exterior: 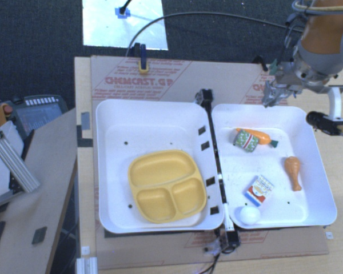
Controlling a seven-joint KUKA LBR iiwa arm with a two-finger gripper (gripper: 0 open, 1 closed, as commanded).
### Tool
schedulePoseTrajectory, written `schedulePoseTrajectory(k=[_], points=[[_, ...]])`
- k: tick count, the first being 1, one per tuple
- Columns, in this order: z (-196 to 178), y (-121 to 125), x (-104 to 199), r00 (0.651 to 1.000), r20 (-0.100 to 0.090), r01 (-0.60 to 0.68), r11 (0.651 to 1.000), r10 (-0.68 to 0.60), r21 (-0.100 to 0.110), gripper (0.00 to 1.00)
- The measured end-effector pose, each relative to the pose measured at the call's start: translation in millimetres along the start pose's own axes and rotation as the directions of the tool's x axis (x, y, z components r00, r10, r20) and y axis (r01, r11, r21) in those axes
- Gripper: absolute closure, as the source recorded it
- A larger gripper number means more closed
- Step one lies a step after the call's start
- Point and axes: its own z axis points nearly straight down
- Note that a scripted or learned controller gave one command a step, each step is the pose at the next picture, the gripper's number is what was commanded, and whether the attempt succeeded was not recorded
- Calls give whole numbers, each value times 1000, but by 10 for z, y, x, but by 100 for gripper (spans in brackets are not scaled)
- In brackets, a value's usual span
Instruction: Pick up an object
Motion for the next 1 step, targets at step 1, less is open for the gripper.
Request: schedulePoseTrajectory(k=[1], points=[[6, -8, 601, 1000, 0, -1, 1000, 1, 1, 100]])
